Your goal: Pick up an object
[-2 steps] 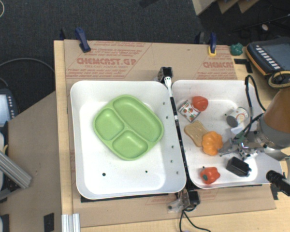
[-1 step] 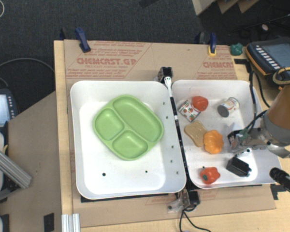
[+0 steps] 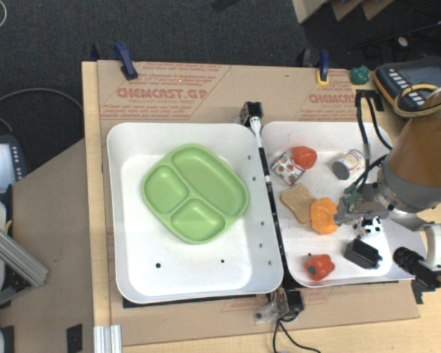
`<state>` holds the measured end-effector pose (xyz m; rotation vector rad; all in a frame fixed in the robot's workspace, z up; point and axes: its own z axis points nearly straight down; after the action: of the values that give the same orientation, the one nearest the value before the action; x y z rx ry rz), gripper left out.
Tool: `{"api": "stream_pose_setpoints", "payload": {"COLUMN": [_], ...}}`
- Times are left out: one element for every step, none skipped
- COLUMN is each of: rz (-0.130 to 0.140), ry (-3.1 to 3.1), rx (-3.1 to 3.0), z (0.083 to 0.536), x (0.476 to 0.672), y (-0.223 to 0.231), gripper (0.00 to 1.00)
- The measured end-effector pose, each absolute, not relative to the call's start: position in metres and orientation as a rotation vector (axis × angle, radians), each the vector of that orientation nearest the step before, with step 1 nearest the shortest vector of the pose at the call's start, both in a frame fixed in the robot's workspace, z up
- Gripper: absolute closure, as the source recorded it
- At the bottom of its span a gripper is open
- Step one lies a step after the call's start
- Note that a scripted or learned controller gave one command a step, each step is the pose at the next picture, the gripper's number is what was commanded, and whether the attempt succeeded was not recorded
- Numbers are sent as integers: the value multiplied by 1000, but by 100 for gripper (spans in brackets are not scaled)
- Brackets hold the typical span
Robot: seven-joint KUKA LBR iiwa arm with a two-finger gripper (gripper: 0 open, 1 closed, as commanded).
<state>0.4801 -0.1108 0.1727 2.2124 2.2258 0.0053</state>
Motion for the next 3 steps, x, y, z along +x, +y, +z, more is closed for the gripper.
{"api": "stream_pose_setpoints", "payload": {"rz": [10, -4, 19], "ry": [2222, 2230, 2230], "rx": [2207, 2223, 2205], "z": [193, 184, 312], "x": [586, 525, 479], "y": [-100, -47, 31], "gripper": [100, 100, 100]}}
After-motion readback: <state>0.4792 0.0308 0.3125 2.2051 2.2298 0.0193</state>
